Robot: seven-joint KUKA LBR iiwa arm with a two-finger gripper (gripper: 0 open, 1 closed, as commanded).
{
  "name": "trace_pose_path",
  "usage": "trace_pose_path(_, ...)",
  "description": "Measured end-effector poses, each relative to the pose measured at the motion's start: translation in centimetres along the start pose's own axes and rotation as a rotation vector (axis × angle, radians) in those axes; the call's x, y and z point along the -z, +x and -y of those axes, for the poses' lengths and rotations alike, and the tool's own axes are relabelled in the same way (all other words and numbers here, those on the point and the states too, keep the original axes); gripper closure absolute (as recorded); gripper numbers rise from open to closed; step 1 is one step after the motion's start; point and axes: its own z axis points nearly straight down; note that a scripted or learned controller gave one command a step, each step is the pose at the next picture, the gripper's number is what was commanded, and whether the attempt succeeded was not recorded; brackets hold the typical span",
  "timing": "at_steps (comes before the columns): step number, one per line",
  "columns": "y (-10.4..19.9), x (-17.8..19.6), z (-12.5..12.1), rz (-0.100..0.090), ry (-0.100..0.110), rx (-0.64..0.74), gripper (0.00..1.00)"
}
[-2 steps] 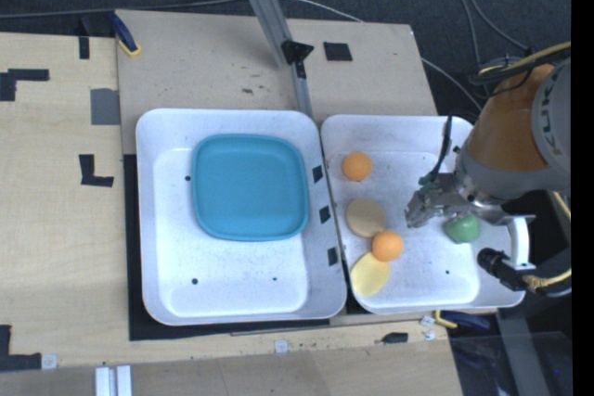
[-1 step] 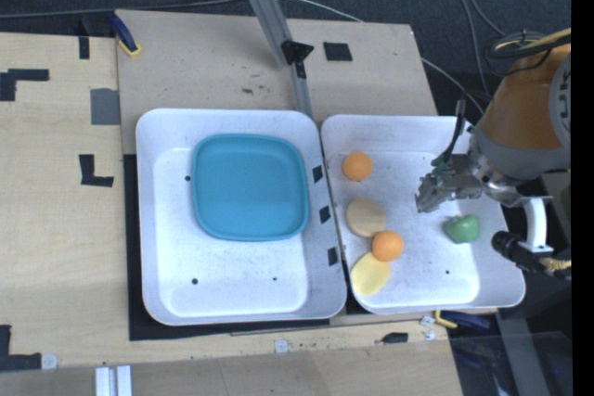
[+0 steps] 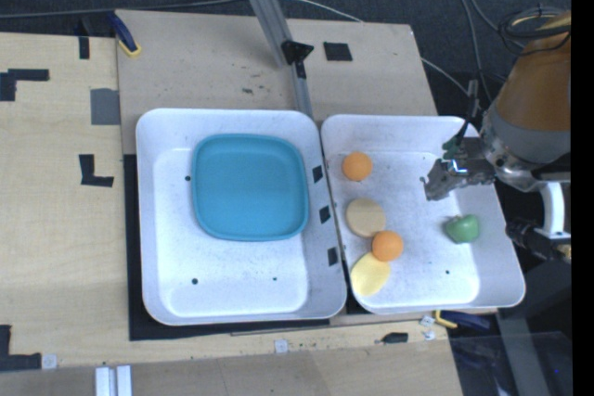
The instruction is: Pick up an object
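The arm was cut off by the right edge of the view, so its base went unseen. The gripper was too small and dark to tell how its fingers stood. The orange ball hid part of the yellow object.

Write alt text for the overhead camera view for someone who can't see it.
The arm's gripper hovers over the right bin, near a green object, two orange balls, a beige piece and a yellow piece. The left bin holds a blue plate.
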Motion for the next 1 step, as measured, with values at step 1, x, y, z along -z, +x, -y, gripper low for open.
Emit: trace_pose_path(1,0.02,1.55,-0.03,0.000,0.003,-0.001,1.00)
